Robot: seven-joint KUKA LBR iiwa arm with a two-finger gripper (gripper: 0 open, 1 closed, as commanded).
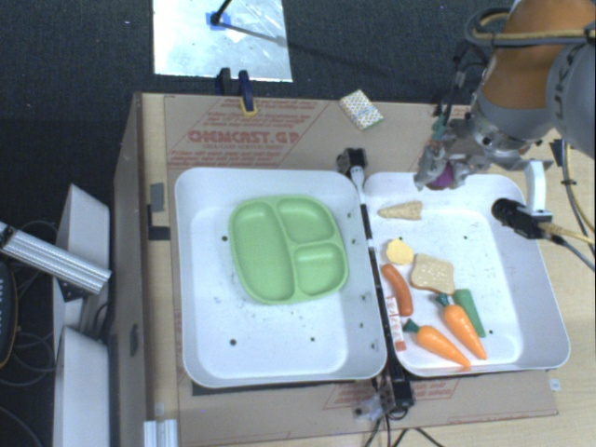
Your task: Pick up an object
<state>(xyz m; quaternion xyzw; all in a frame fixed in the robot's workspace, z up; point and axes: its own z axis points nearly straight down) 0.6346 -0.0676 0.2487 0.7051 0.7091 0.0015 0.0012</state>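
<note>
A small purple object [447,174] sits at the far rim of the right bin [548,317], right under the gripper [435,169] and partly hidden by it. Whether the gripper is spread, closed or pinching that purple piece cannot be told; the tool's tip is too dark and crowded to read. My judgement is that the step in hand is the grasp or the start of a lift at that far rim, with the purple object as the likely target.

Inside the right bin, nearer its middle, lie a pale wedge [400,210], a yellow disc [399,250], a slice of toast [433,274] and a red sausage [399,290]. Two carrots [463,330] lie toward its near edge. A green divided plate [287,249] lies in the left bin [200,250], which touches the right bin's left side.

The next move calls for a straight rise clear of the right bin's far wall, then a check that the purple object comes up with the tool
</note>
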